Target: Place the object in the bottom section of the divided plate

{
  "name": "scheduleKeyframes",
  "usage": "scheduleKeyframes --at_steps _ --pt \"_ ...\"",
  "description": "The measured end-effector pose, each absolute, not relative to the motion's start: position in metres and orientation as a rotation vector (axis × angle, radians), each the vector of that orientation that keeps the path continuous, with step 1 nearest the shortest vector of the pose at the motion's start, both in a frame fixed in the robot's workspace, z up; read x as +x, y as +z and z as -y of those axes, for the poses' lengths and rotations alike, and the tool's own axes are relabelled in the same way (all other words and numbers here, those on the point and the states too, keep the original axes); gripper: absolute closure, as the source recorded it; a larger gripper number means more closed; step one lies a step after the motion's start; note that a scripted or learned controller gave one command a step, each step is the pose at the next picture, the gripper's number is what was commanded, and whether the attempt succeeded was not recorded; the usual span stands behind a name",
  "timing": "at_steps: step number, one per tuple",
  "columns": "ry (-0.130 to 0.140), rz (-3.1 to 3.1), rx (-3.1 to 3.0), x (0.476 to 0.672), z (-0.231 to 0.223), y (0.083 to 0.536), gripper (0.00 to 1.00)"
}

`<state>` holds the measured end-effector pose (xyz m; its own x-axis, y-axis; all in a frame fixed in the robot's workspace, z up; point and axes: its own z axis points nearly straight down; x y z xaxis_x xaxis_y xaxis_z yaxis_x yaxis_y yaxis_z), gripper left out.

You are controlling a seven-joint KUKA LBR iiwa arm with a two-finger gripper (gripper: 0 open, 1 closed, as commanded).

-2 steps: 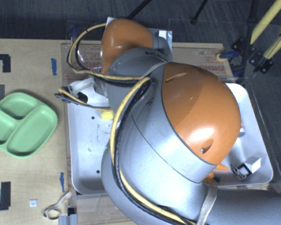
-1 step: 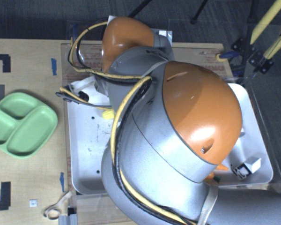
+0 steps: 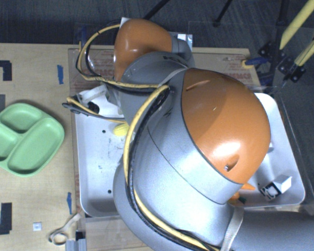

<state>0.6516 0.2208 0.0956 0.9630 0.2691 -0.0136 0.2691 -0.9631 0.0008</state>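
My arm [image 3: 199,156] covers the left bin [image 3: 94,187]; I cannot tell the gripper's state. A yellow object [image 3: 119,130] shows at its near wall. Green divided plate [image 3: 25,138] waits at the bench's left edge. Judged: pick step; next needs secure grasp.

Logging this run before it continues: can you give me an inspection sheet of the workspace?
Surface: wooden bench, blue tape marks.
Job's things: green divided plate on the bench left of the bins, all sections bare; a yellow object in the left bin, partly hidden by the arm.
Clutter: small white item in the right bin.
Tool: hidden by the arm.
Cables: yellow-black cable along the arm.
Surroundings: stand legs on dark floor.
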Motion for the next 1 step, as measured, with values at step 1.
scheduleKeyframes --at_steps 1 --pt "-0.030 -0.423 3.109 0.6514 -0.2185 0.1014 1.00"
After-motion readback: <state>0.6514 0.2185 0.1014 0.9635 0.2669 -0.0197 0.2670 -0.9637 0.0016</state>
